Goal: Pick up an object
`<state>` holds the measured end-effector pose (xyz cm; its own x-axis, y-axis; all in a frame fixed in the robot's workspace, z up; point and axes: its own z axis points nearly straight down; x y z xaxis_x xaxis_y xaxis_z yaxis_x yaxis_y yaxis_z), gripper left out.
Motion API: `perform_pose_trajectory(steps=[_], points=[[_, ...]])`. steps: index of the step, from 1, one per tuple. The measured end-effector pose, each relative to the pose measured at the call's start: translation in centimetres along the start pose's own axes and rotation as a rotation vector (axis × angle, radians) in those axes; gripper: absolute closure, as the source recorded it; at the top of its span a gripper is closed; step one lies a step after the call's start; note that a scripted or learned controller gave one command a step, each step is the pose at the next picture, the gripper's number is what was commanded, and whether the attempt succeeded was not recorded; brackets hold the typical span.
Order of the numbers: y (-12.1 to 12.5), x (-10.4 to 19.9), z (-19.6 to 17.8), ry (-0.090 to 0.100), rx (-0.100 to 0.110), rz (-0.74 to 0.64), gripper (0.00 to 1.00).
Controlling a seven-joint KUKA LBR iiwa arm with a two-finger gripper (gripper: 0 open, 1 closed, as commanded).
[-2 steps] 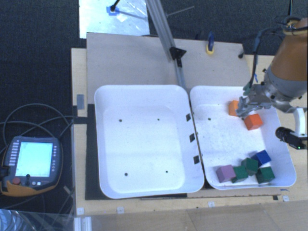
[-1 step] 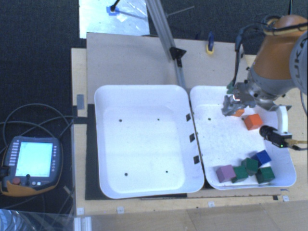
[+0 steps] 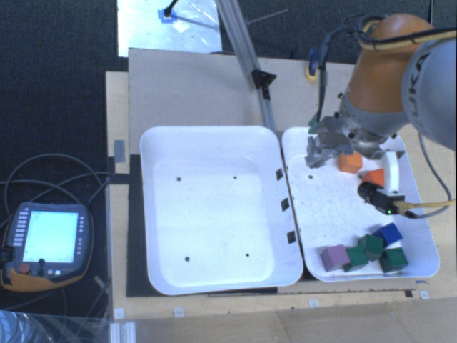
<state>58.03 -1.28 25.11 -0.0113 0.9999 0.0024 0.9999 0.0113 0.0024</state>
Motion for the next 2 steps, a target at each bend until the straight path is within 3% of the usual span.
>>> perform_pose_trajectory(steps=[2], points=[[1.6,9.2,0.4,0.000,0.000,0.001,1.00]])
